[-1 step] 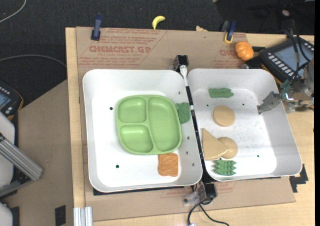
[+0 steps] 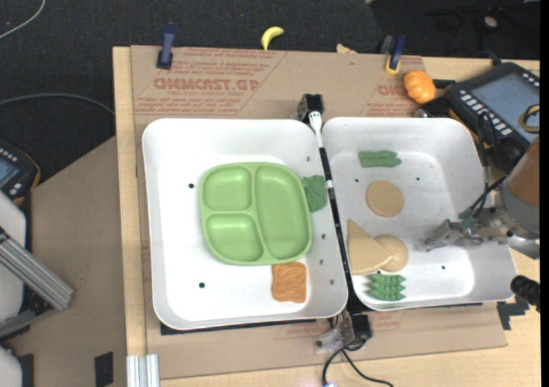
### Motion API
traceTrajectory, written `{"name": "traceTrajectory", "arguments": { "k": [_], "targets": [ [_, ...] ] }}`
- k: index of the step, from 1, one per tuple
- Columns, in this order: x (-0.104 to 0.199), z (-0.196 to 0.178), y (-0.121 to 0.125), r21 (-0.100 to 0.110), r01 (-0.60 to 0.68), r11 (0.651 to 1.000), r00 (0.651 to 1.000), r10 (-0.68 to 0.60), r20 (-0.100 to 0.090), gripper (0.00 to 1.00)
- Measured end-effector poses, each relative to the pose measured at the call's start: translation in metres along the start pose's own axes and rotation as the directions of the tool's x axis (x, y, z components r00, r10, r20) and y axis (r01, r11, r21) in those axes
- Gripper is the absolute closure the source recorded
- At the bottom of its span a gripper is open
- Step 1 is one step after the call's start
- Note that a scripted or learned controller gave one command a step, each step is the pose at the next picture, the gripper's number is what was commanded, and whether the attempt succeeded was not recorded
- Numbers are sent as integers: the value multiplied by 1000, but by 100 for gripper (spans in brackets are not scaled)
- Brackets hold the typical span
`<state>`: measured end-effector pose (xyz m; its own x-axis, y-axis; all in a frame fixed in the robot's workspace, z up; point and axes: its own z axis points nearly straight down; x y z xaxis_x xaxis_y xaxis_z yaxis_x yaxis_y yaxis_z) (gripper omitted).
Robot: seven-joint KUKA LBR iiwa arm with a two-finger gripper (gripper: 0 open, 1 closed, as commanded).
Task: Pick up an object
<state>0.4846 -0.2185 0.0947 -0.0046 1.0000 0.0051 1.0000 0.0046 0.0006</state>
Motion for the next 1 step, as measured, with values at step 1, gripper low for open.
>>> {"name": "traceTrajectory", "arguments": {
  "k": [1],
  "targets": [
    [79, 11, 48, -3, 5, 1000, 1000, -5, 3, 0]
  ]
}}
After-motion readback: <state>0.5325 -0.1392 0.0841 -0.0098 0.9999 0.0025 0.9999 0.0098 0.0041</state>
